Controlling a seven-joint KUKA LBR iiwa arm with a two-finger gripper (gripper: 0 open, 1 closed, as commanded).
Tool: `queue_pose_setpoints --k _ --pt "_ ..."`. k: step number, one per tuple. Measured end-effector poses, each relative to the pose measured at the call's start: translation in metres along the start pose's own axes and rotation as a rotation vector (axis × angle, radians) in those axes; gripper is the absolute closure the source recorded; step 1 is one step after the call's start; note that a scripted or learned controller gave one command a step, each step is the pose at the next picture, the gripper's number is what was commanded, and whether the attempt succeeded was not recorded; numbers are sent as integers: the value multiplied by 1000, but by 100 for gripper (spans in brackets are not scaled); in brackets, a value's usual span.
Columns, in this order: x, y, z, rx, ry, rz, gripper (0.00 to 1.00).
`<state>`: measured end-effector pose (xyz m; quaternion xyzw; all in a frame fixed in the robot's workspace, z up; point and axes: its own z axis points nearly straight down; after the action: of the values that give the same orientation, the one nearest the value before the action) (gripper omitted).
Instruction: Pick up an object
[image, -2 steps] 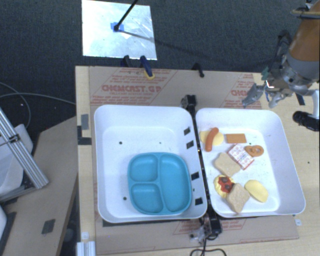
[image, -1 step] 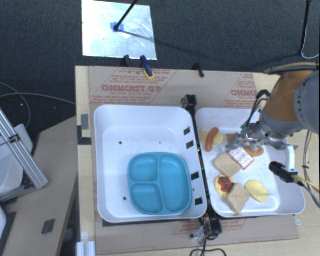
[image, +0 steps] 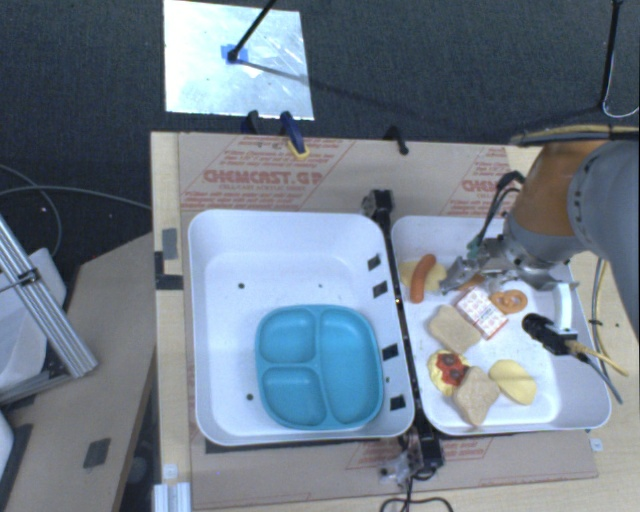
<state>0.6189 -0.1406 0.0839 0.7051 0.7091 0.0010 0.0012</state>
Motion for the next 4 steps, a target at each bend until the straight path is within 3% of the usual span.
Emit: queue_pose_setpoints --k 2,3,4 --pt "-67 42 -2 -3 -2 5 0" --pt "-43 16 -1 3 1 4 0" --pt "-67 33 -2 -2 -2 6 0"
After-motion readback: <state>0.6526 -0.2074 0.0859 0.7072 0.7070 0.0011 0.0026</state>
